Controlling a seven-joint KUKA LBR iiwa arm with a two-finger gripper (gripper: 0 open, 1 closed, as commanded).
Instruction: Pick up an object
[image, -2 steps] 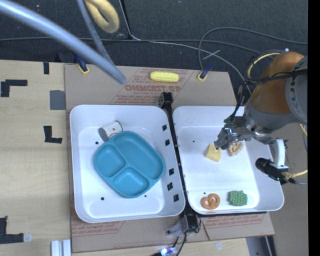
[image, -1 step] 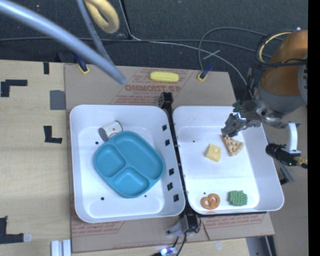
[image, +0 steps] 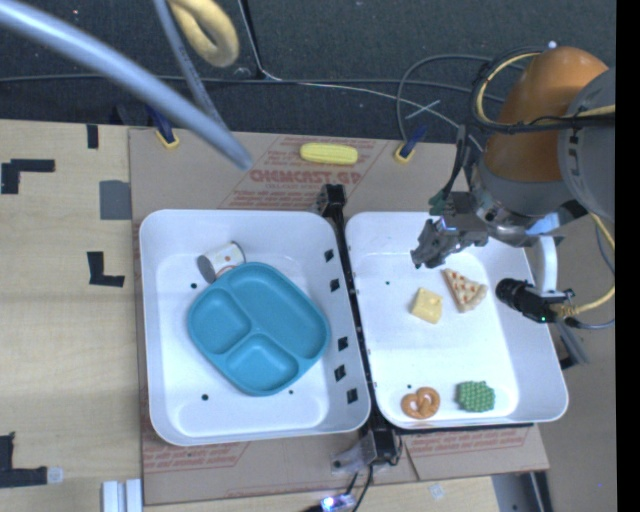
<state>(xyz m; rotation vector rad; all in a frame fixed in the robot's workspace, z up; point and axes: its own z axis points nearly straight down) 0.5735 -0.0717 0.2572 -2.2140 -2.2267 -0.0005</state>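
Brown cardboard (image: 290, 180) under two white bins (image: 160, 300), dark floor behind; gripper (image: 432, 250) state unclear.

The arm (image: 545, 130) is grey with a bulging orange band above the wrist — thin yellow and grey cables loop around it. The gripper (image: 432, 250) is dark, angular metal.
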